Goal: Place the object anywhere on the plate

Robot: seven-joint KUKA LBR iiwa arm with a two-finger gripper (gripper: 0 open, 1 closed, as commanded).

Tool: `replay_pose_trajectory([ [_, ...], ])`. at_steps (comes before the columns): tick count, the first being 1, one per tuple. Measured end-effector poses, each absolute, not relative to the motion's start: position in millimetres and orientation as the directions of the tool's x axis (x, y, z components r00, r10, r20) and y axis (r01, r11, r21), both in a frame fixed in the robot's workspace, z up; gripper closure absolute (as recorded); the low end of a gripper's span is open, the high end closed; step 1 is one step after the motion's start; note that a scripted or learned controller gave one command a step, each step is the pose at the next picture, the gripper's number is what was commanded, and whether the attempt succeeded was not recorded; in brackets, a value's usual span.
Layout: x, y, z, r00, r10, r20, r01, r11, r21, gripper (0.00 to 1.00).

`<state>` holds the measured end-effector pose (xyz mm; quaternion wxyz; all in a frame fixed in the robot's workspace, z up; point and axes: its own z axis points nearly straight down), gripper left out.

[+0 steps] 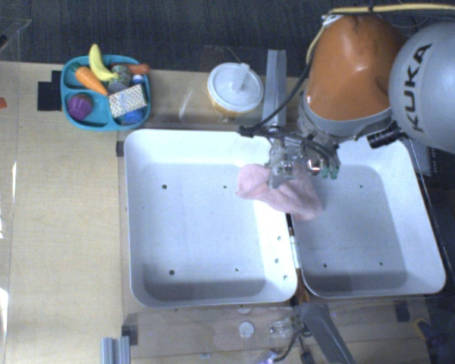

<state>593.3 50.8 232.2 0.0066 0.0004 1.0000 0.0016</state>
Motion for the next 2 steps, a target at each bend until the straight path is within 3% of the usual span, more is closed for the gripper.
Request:
replay_pose_trajectory([
  [2, 573.9, 150, 229, -1.000, -0.003, -0.010, -0.003, 1.000, 0.004, 1.00],
])
